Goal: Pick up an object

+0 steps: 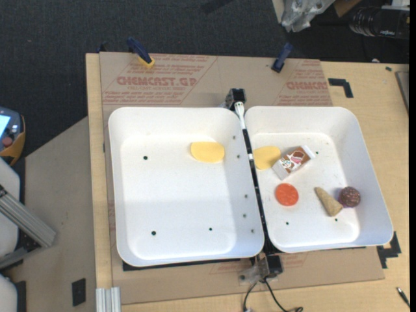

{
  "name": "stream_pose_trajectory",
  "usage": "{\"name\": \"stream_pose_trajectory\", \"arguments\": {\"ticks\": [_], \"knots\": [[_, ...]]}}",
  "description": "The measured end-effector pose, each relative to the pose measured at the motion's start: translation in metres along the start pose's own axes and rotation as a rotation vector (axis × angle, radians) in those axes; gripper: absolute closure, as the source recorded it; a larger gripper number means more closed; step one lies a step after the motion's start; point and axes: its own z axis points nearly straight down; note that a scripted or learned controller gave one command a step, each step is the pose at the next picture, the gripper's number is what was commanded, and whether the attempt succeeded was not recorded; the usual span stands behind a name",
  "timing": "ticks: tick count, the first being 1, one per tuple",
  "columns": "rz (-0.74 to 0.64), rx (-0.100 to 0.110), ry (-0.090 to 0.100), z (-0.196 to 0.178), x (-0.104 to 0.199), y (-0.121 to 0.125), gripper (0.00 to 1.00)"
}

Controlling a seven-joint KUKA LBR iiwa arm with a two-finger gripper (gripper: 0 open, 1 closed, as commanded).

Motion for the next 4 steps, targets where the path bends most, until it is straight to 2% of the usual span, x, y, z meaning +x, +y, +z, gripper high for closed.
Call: {"name": "stream_pose_trajectory", "arguments": {"ticks": [1,3,4], "knots": [[0.003,0.009,0.0,0.001,-0.083,-0.04,1.0],[0.003,0.008,-0.001,0.001,-0.224,-0.102,1.0],[0.004,0.008,-0.001,0.001,-0.301,-0.144,1.0]]}}
